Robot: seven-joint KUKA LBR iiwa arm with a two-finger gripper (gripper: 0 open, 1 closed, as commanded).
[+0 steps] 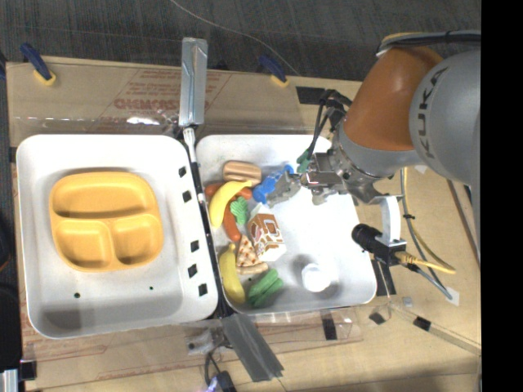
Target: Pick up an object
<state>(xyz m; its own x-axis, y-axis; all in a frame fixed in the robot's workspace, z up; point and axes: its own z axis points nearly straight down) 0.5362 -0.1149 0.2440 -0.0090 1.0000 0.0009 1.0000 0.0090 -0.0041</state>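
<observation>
The right bin [343, 243] holds a pile of toy food along its left wall. In the pile are a tan bun [241, 171], a yellow banana [221, 204], a blue piece [264, 191], a small printed carton [266, 232], a pizza slice [249, 257], a second banana [232, 279] and a green piece [264, 284]. A white cup [315, 278] lies apart near the front. My gripper [285, 185] is low in the right bin, its tip right beside the blue piece, just right of the bun and banana. Whether it touches the blue piece is unclear.
The left bin [41, 300] contains a yellow divided tray [106, 217]. A metal divider bar [193, 80] runs between the bins at the back. The grey and orange arm [409, 113] hangs over the right bin's far right corner. Cables [425, 260] trail on the bench at right.
</observation>
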